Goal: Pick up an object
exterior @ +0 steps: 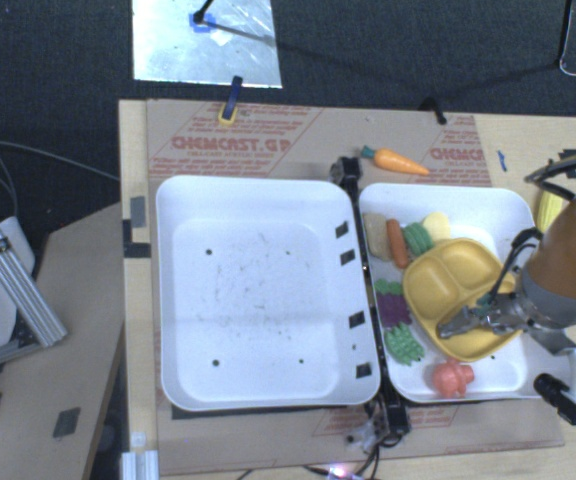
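Your tool (460, 322) sits low over the right bin (513, 208), its dark fingers lying across the lower edge of the yellow divided dish (455, 280). You cannot tell from this slant whether those fingers are spread or closed, nor whether they grip anything (they merge into the dish's shadow). The dish lies tilted in the middle of that bin, partly covering the toys around it. Beside its upper left rim you see an orange carrot piece (397, 242), a green piece (418, 238) and a pale yellow piece (437, 227) close together. To its left lie purple grapes (394, 306), with a green leafy toy (403, 343) below them and a pink toy (451, 377) near the bin's front wall. A whole carrot (396, 161) rests on the table (268, 138) behind the bins. The left bin (183, 208) stands just beside the right one.
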`<action>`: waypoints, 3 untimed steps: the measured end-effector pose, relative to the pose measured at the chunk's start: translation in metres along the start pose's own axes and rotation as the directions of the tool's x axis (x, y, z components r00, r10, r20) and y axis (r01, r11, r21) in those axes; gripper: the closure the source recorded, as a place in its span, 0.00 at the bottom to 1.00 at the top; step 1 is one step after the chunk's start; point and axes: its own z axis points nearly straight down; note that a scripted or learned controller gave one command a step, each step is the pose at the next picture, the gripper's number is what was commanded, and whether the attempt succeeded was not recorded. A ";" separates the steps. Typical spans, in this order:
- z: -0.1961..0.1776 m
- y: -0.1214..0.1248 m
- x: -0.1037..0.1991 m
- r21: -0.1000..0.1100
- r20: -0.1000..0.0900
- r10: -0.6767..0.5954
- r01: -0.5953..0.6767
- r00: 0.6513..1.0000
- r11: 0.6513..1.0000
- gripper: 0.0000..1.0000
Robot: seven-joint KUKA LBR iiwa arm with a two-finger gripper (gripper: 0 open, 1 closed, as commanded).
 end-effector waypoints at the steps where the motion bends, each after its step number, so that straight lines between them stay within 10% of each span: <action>1: -0.017 0.003 -0.001 -0.006 0.002 -0.001 0.001 1.000 1.000 1.00; 2: -0.006 0.077 0.024 0.009 0.003 -0.008 0.008 1.000 1.000 1.00; 3: -0.003 0.131 -0.027 0.082 -0.016 -0.006 0.007 1.000 0.997 1.00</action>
